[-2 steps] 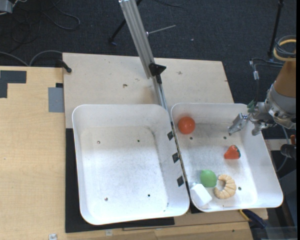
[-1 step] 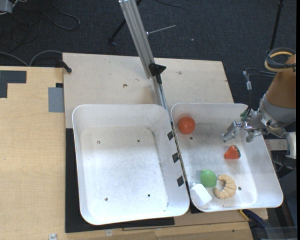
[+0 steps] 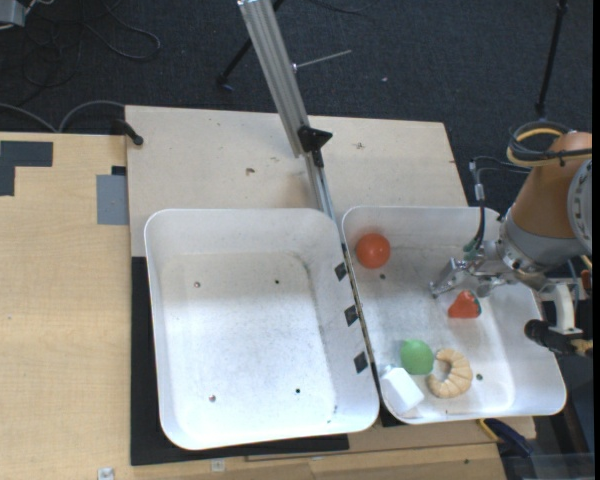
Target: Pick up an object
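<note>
My gripper [image 3: 463, 280] is low over the right bin [image 3: 540, 393], reaching in from the right. A small red object [image 3: 464, 307] lies directly under and touching its metal tip, partly covered by it. An orange ball [image 3: 372, 250] rests near the bin's upper left corner, apart from the gripper. At the bin's front lie a green ball [image 3: 415, 356], a tan curled object [image 3: 451, 373] beside it, and a white block [image 3: 402, 388] in the front left corner.
The left bin [image 3: 170, 268] stands beside the right one, with black clips [image 3: 350, 313] on their shared rim. A slanted aluminium bar [image 3: 280, 78] rises behind the bins. The arm's grey body [image 3: 550, 208] and cables occupy the right edge.
</note>
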Tool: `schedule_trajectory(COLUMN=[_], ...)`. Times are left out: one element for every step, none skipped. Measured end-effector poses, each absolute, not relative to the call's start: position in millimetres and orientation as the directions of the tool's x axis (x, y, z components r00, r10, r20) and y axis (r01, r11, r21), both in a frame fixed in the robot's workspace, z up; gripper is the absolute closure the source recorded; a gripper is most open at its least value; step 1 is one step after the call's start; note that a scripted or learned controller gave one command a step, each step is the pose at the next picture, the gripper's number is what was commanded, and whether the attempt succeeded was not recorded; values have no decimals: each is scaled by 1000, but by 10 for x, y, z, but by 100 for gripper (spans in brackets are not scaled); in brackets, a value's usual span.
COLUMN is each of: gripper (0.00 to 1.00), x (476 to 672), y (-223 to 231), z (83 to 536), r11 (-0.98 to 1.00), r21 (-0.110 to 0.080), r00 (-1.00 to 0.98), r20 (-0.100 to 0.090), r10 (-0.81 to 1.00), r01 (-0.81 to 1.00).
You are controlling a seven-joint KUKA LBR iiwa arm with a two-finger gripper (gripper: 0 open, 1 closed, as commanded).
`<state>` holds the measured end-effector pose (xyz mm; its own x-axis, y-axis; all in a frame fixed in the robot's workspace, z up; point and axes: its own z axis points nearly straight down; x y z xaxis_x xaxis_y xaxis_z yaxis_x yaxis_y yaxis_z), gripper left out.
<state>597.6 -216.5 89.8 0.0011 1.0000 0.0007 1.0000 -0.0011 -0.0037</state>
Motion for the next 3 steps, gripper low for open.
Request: schedule_trajectory(gripper=[100, 100, 100], x=[5978, 5916, 5909], y=[-2173, -2105, -2180], z=[1021, 1550, 2005], r11=[-4, -1, -4], r21=[-3, 3, 3], r00=[4, 1, 4], r20=[0, -1, -1], r10=[1000, 1000, 1000], r01=[1000, 1000, 1000])
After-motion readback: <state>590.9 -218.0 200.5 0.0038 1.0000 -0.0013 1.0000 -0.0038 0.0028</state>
